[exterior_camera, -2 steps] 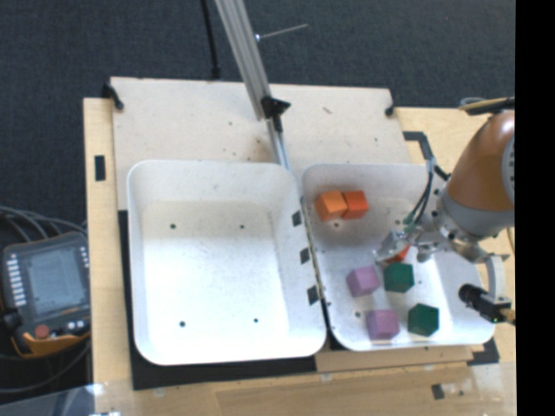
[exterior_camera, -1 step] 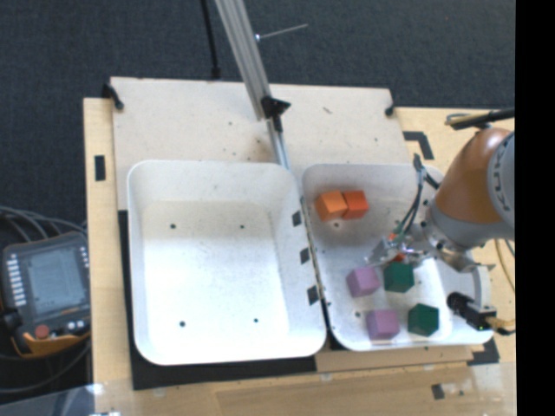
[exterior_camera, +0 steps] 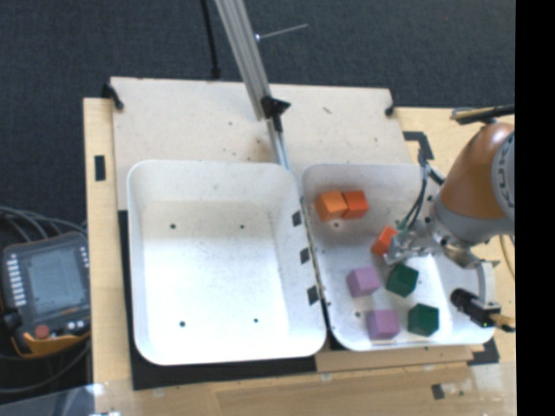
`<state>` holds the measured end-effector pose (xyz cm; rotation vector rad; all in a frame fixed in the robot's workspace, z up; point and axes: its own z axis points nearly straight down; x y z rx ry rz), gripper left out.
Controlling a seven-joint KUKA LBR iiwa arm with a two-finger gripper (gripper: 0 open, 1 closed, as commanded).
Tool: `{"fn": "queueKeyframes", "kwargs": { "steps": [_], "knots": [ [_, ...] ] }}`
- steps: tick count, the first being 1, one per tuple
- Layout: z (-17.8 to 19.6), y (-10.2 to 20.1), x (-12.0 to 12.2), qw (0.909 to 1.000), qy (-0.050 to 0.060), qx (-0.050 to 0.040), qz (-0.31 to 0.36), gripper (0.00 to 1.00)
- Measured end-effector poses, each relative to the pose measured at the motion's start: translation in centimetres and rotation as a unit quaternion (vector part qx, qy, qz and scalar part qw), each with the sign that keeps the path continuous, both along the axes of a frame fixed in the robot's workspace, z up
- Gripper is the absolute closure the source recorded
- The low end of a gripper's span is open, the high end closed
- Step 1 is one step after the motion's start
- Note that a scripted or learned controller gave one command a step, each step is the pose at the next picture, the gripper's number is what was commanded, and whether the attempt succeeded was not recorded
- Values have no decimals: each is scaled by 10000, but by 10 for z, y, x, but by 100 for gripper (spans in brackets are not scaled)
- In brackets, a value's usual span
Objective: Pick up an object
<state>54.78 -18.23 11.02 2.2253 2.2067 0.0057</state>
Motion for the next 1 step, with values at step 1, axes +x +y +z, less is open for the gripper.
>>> {"fn": "queueKeyframes", "kwargs": {
  "steps": [1],
  "knots": [
    [63, 2, 6, 10000, -1, 0, 57, 100]
  ]
}}
